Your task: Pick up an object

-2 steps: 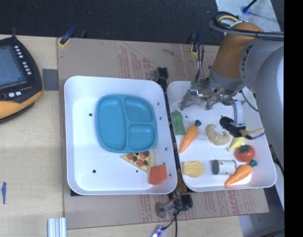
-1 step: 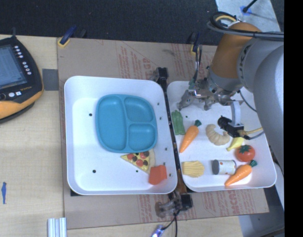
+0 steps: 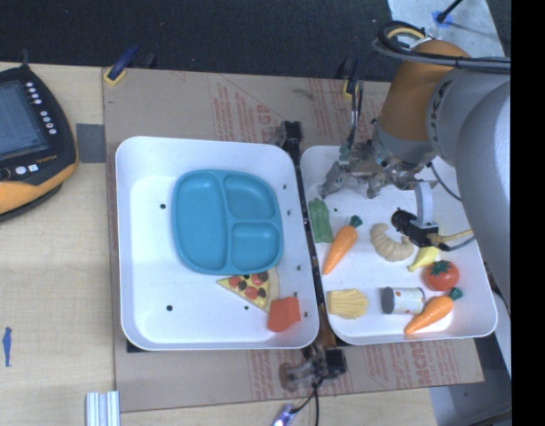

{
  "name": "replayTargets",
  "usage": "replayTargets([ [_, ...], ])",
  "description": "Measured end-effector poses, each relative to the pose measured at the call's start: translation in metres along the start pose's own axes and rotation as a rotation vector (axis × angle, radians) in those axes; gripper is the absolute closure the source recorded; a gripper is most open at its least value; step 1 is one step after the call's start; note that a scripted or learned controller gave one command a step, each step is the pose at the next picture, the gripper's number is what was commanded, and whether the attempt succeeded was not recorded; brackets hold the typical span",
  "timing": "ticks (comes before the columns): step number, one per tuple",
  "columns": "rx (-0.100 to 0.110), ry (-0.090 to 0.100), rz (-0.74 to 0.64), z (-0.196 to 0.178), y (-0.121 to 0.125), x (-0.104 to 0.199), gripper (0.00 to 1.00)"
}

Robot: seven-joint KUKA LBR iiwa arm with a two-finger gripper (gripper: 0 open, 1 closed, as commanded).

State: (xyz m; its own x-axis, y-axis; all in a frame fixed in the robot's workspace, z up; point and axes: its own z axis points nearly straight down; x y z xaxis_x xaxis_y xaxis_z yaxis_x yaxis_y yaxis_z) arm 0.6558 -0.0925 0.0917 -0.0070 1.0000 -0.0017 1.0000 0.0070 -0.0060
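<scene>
Orange teach pendant (image 3: 19, 145) lies left of cardboard (image 3: 210, 96).

Left bin (image 3: 139, 238): divided plate (image 3: 226, 220), pizza slice (image 3: 248, 287) before it. Right bin (image 3: 468, 327): two carrots (image 3: 338, 247), croissant (image 3: 390, 242), tomato (image 3: 440, 274).

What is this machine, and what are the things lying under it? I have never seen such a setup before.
It is a robot arm, grey with an orange band, reaching in from the right. One fixed camera looks down at a slant on a bench with two white bins. The arm ends in a tool for grasping, which hangs over the far end of the right bin; nothing is seen in it. That bin holds toy food: two carrots, a croissant, a tomato, a chip, a small can. The left bin holds a blue tray, a pizza slice and a red block. A controller lies at the left.
</scene>
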Motion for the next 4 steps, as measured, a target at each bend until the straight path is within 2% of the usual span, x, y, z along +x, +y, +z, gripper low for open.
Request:
replayTargets([
  [2,-0.004,0.0,0.003,0.0,0.0,-0.017,0.0],
  [3,0.0,0.0,0.0,0.0,0.0,-0.003,0.0],
  [4,0.0,0.0,0.0,0.0,0.0,-0.003,0.0],
])
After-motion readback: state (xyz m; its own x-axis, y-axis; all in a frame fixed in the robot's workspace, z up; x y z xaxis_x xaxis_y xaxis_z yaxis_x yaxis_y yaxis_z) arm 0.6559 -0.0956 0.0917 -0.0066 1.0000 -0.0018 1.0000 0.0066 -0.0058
